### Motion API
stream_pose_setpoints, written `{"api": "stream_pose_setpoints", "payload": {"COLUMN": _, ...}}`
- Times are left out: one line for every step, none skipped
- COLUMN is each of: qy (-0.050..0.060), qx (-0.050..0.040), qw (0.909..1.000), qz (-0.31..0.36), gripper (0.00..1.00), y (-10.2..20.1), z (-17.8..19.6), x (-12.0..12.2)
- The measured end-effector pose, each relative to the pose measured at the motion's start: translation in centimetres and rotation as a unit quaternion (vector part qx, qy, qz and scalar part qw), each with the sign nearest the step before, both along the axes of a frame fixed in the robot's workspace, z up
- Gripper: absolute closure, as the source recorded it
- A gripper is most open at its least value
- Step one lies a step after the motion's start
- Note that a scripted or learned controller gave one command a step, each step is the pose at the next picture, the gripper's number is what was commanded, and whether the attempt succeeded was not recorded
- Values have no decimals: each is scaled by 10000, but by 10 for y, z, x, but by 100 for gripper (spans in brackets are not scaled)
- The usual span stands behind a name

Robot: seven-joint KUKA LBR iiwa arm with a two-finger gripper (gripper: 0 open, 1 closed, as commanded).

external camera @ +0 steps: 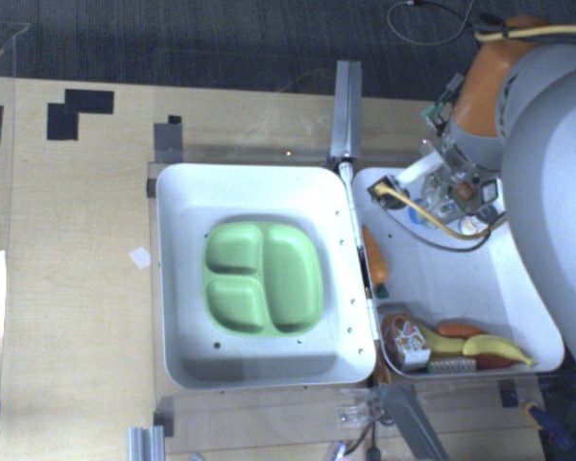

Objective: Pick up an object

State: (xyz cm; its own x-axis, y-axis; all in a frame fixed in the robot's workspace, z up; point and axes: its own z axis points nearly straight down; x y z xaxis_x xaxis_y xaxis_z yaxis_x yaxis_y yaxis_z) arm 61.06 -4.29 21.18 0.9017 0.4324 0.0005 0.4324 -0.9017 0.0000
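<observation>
Looming largest, at the right of the camera view, the grey arm (pixel 557 190) covers much of the right bin (pixel 499 277), so a good part of that bin's floor is hidden. An orange band (pixel 485 84) sits above the wrist, and below it the gripper (pixel 451 195) reaches down into the far end of the right bin among cables, including a yellow one (pixel 427 214). Its tip is a clutter of small parts, and whether it is open or closed cannot be told; nothing can be made out in its grasp.

Objects to pick lie in the right bin. An orange carrot-like piece (pixel 374 257) rests along the bin's left wall. At the near end sit a brown-and-white packet (pixel 406 342), a banana (pixel 494 350) and a red-orange piece (pixel 458 330) just behind the banana, all close together against the near wall. A small blue item (pixel 418 217) shows near the gripper, too small to identify.

The left bin (pixel 259 353) holds a green divided plate (pixel 265 277) lying flat at its middle, with bare white floor all around it. A metal divider (pixel 347 113) runs between the two bins at the far side. The desk (pixel 67 277) is open wood to the left, marked with black patches (pixel 77 111).
</observation>
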Motion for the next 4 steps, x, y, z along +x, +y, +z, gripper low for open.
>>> {"api": "stream_pose_setpoints", "payload": {"qy": -12, "qx": 8, "qw": 9926, "qz": -1216, "gripper": 100, "y": 8, "z": 47, "x": 4}}
{"api": "stream_pose_setpoints", "payload": {"qy": 6, "qx": 5, "qw": 9925, "qz": -1219, "gripper": 100, "y": 13, "z": -28, "x": 17}}
{"api": "stream_pose_setpoints", "payload": {"qy": -15, "qx": 10, "qw": 9926, "qz": -1211, "gripper": 100, "y": 14, "z": 33, "x": 37}}
{"api": "stream_pose_setpoints", "payload": {"qy": -13, "qx": 1, "qw": 9987, "qz": -508, "gripper": 100, "y": 42, "z": 89, "x": 10}}
